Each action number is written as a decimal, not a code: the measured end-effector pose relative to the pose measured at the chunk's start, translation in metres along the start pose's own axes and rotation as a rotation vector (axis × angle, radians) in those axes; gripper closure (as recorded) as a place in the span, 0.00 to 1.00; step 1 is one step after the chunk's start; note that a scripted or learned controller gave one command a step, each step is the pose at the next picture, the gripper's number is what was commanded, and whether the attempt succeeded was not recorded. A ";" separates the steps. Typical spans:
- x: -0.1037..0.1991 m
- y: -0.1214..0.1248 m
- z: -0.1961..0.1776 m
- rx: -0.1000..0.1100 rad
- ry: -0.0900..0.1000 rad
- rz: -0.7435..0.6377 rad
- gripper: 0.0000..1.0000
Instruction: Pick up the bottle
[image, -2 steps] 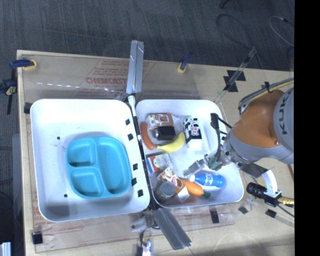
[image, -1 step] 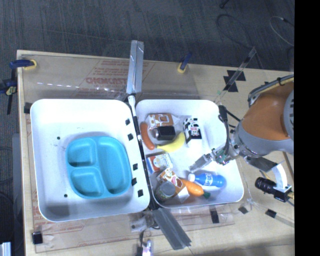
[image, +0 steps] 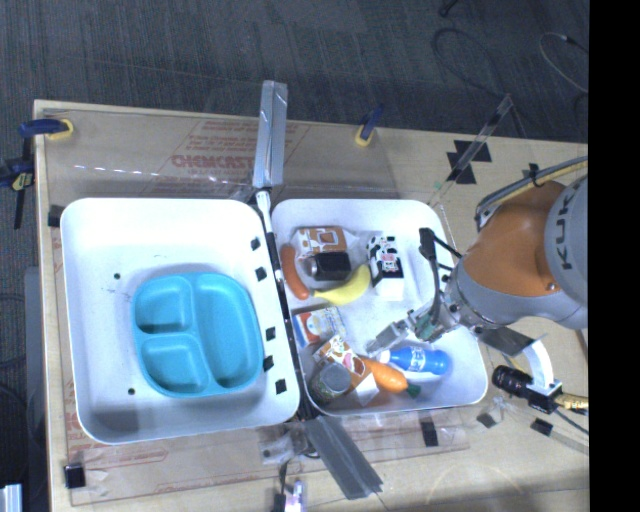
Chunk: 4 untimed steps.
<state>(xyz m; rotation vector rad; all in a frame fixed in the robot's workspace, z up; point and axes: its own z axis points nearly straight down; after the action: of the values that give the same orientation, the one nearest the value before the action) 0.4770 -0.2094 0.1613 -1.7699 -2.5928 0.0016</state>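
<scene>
Bottle (image: 418, 360): clear plastic with a blue label, lying on its side near the front right corner of the right bin (image: 462, 385), one end pointing at the right wall, the other touching the carrot (image: 385, 376).

Left bin (image: 90, 240): white, shallow, holding a blue sectioned tray (image: 195, 332) with three compartments, set slightly toward the bin's front and middle.

Right bin: white, crowded; along the far side a brown and white carton (image: 322, 240), a dark cylindrical object (image: 331, 266) in front of it, a small black and white box (image: 385, 258) just to its right; near the dividing wall a reddish sausage-like piece (image: 294, 274); beside that a yellow banana (image: 347, 290) curving toward the middle; lower down a printed packet (image: 322, 325), a round can or jar (image: 330, 381) seen from above near the front left corner, and the orange carrot between can and bottle.

Arm (image: 510, 265): grey with a broad orange band, reaching in from the right across the bin's right wall.

Gripper (image: 420, 325): hanging low just above the bottle's far side, near the middle right of the bin; probably apart from the bottle, though contact hard to judge from this slant; fingers too small and dim to call spread or pressed together.
</scene>
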 end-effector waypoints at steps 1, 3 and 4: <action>-0.002 0.000 -0.045 -0.002 -0.002 0.009 0.00; -0.002 0.000 -0.021 -0.002 -0.001 0.084 0.00; 0.000 0.000 0.032 0.001 0.001 0.118 0.00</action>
<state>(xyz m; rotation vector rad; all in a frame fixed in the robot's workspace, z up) 0.4768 -0.2092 0.1297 -1.9189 -2.4835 0.0019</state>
